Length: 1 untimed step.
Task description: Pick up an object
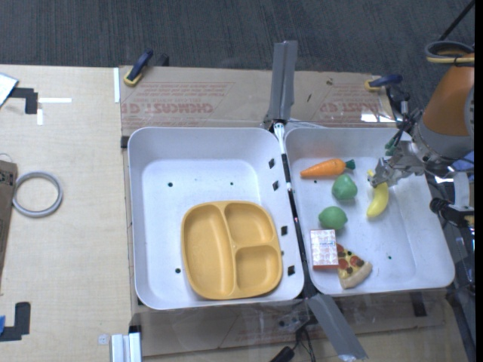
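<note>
In the right bin [415, 255] lie a yellow banana [378, 201], an orange carrot [324, 168], two green round fruits [345, 187] [332, 217], a small pink and white box [324, 248] and a pizza slice toy [352, 268]. My gripper [386, 175] hangs low over the bin's upper right part, right at the banana's upper end. The banana rests on the bin floor, and nothing hangs from the gripper. The arm's grey wrist and orange band [447, 104] stand behind it on the right.
The left bin [151, 202] holds a yellow divided plate [232, 249]. A grey divider post [283, 81] rises between the bins at the back. A roll of tape [35, 194] lies on the wooden bench to the left. Blue clamps [138, 66] sit on the cardboard.
</note>
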Each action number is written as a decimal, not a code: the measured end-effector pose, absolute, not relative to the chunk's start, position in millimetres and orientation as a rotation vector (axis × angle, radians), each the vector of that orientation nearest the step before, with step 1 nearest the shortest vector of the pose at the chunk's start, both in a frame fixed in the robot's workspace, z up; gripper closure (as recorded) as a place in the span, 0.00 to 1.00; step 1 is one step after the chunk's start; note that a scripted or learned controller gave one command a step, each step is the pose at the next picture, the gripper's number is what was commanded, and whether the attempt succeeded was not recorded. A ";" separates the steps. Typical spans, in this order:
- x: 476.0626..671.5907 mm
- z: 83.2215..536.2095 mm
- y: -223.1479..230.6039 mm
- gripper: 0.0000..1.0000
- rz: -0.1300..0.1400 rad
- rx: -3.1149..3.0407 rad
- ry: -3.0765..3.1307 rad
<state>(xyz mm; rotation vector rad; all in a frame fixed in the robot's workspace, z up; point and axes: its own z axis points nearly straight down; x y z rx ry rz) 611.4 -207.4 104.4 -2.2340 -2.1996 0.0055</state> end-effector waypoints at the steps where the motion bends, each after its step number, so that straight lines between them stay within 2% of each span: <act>1: 587.4 231.4 -128.5 1.00 0.006 -2.182 -2.255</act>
